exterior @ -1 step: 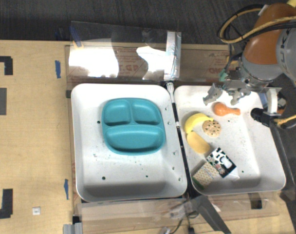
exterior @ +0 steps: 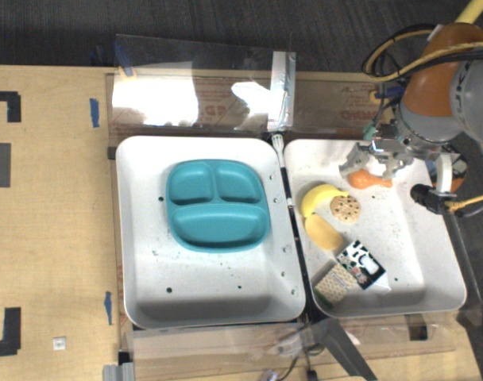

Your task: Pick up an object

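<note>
You are looking at the end effector (exterior: 375, 163) hovering at the far edge of the right bin (exterior: 440, 288), just over an orange object (exterior: 369, 180). A teal divided tray (exterior: 218, 205) is lying in the left bin (exterior: 138, 236).

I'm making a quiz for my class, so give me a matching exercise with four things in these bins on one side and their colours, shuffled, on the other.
Things:
1. divided plate
2. banana
3. cookie
4. carrot-like piece under the gripper

Colours:
A. orange
B. tan with dark spots
C. teal
D. yellow

Pairs: 1-C, 2-D, 3-B, 4-A
</note>
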`<action>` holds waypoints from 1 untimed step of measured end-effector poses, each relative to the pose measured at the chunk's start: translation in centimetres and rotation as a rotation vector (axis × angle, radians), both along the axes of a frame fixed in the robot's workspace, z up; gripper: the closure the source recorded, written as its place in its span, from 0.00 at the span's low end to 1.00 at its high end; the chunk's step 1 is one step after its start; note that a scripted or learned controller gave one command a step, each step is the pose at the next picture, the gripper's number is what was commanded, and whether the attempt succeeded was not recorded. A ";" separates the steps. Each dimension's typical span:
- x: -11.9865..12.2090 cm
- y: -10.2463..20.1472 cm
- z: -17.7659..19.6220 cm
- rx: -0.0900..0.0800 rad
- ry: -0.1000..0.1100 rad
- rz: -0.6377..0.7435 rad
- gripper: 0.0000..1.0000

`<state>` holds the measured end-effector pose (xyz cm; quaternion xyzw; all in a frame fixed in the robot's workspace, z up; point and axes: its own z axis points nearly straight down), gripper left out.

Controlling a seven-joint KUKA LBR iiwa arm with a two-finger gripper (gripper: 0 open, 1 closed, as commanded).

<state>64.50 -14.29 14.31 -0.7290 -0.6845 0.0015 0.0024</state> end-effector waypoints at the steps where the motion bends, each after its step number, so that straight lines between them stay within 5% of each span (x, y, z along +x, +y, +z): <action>1: 1.5 -2.6 -4.5 -0.010 -0.029 0.028 0.00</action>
